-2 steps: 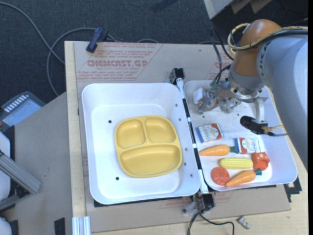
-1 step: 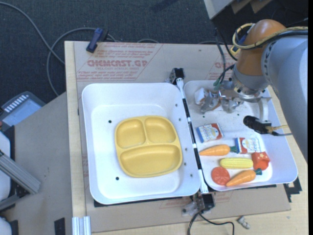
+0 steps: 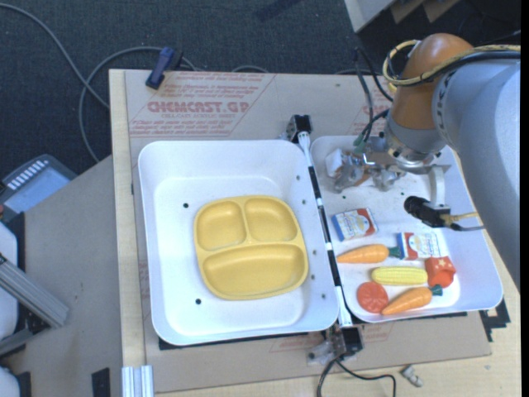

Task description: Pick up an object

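Scanning from the near edge, I see a tomato (image 3: 372, 296), two carrots (image 3: 407, 301) (image 3: 362, 255), corn (image 3: 399, 276) and a red pepper (image 3: 440, 271) lying loose in the right bin (image 3: 488, 292), two small cartons (image 3: 353, 223) (image 3: 419, 244) behind them. Beside it, the left bin (image 3: 157, 246) holds a yellow divided tray (image 3: 250, 245). Farther back, my gripper (image 3: 361, 169) hangs low over the right bin's far end, grasping nothing. How wide it stands I cannot tell. I judge I'm in the approach; next comes settling over one item.
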